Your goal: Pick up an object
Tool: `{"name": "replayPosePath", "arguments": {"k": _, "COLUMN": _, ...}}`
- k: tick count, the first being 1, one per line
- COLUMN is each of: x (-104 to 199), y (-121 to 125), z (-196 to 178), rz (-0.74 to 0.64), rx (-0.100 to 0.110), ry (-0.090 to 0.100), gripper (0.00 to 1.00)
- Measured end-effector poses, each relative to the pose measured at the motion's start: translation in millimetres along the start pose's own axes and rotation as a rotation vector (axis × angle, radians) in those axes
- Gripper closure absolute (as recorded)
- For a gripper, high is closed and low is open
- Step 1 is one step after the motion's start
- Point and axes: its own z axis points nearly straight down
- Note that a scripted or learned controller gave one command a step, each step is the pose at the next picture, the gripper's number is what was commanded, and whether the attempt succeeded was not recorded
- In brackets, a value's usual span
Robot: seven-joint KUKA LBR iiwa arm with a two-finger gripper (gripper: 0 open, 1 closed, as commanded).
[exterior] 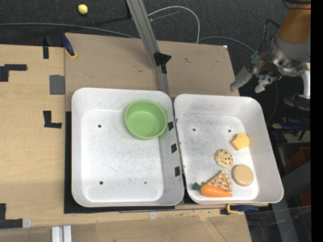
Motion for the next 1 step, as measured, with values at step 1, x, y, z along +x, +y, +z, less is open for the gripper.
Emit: {"name": "replayPosePath", "arguments": {"k": 1, "x": -0.1, "y": -0.1, "z": 0.0, "rz": 0.000, "rx": 0.000, "ry": 0.000, "gripper": 0.00}}
